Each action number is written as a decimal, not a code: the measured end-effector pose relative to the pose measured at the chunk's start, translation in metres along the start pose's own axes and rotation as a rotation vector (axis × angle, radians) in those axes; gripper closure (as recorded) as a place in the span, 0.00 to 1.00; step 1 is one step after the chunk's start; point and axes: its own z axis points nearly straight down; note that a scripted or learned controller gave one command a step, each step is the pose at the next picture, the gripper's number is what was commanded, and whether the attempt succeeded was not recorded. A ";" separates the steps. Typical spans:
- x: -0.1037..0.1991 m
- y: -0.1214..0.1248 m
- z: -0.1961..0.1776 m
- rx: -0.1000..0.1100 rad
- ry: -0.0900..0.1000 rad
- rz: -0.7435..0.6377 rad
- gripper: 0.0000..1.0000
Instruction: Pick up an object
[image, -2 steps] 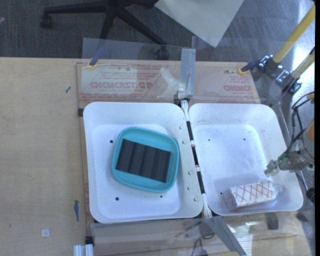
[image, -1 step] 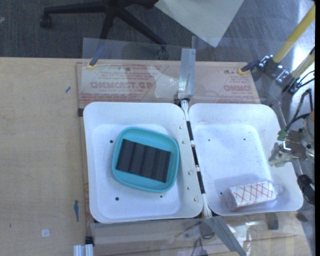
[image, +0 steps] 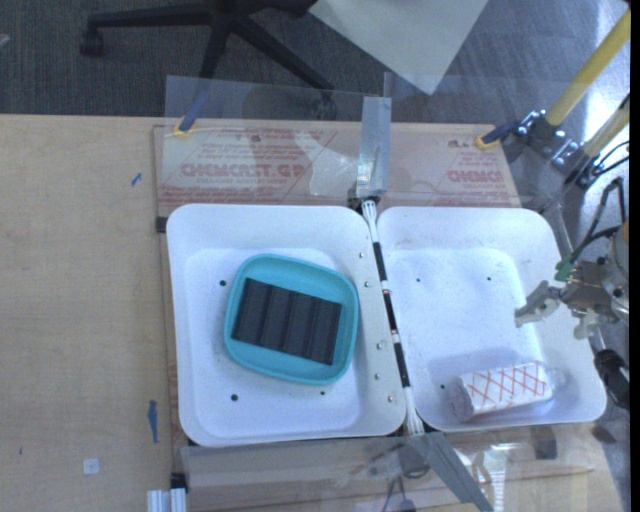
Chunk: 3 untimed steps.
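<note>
Your tool (image: 535, 305) at right bin (image: 470, 250) edge, grip state can't tell; red-check pkg (image: 503, 388) & teal tray (image: 290, 318) both unpicked.

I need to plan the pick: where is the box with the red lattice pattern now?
In the camera view, the red-latticed box lies in the right bin, at its near right corner, below the gripper.

A teal tray (image: 290, 319) lies in the left bin (image: 190, 300); a red-checked roll (image: 503, 388) in the right bin (image: 450, 250).

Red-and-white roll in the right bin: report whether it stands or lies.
Lying on its side: the roll stretches lengthwise along the right bin floor.
</note>
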 end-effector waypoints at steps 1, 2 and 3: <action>0.020 0.024 -0.040 0.000 0.000 -0.044 0.00; 0.004 -0.002 -0.019 0.003 0.003 -0.406 0.00; -0.018 0.004 -0.008 0.000 0.002 -0.763 0.00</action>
